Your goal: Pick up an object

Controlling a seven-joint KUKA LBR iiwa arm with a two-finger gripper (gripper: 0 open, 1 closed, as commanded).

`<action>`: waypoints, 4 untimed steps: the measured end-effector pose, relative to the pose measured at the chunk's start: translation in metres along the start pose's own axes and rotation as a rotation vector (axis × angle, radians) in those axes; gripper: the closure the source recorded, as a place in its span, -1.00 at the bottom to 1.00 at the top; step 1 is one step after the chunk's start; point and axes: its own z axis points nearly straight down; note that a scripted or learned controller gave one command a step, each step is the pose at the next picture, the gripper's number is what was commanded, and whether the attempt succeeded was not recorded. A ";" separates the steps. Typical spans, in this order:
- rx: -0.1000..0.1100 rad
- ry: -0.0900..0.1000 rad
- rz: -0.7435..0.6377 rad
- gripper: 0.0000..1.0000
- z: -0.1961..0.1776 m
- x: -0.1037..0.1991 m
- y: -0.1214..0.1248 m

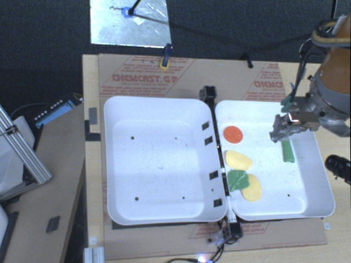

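Two white bins sit side by side on the bench; the left bin (159, 158) faces you bare-floored, while the right bin (307, 190) holds an orange disc (233, 134), two yellow pieces (238, 159) (252, 188), a green piece (237, 179) between them, and a green stick (288, 150). You see the gripper (284, 129) over the right bin's far right area, directly above the upper end of the green stick. Whether it is released, clenched or grasping the stick cannot be told from this view.

Arm: grey metal housing (334, 100), broad orange band (335, 73) above wrist, dark cables (301, 64) alongside. End effector (281, 131): small, grey-silver, blocky metal assembly.
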 end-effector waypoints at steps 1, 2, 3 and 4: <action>-0.036 -0.002 0.002 1.00 -0.169 0.007 -0.001; -0.009 -0.001 -0.003 1.00 -0.085 0.066 0.000; -0.015 -0.001 0.000 1.00 -0.072 0.090 0.003; -0.015 -0.002 0.002 1.00 -0.043 0.103 0.001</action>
